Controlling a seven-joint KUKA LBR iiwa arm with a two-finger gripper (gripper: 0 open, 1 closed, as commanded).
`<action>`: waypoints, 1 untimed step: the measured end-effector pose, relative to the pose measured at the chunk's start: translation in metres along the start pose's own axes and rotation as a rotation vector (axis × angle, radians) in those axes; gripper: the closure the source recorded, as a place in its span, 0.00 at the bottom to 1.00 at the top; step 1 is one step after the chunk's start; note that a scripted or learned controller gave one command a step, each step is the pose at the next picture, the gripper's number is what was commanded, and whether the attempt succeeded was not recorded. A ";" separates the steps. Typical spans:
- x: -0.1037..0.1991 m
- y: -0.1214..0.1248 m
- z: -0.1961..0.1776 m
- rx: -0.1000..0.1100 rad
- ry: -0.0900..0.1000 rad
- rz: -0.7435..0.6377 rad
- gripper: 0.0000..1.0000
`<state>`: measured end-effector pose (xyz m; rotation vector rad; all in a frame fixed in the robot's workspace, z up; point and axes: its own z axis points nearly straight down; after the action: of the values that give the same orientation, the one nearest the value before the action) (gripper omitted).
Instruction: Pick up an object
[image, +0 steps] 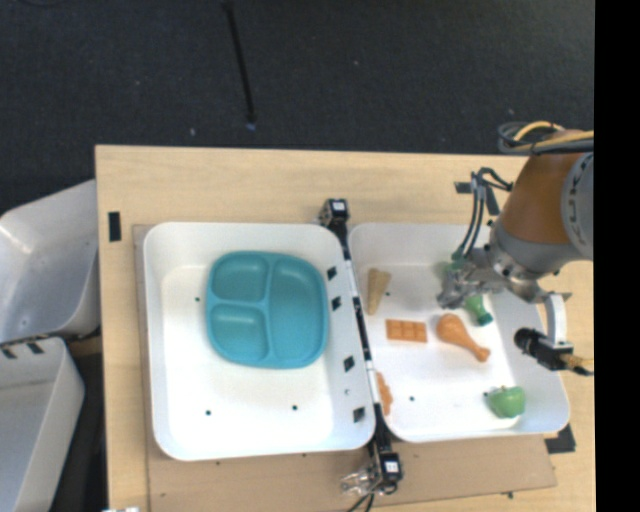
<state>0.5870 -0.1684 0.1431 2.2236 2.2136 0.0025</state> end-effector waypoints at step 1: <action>-0.011 0.001 -0.059 -0.003 -0.001 0.001 1.00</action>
<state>0.5882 -0.1790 0.2024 2.2226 2.2109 0.0049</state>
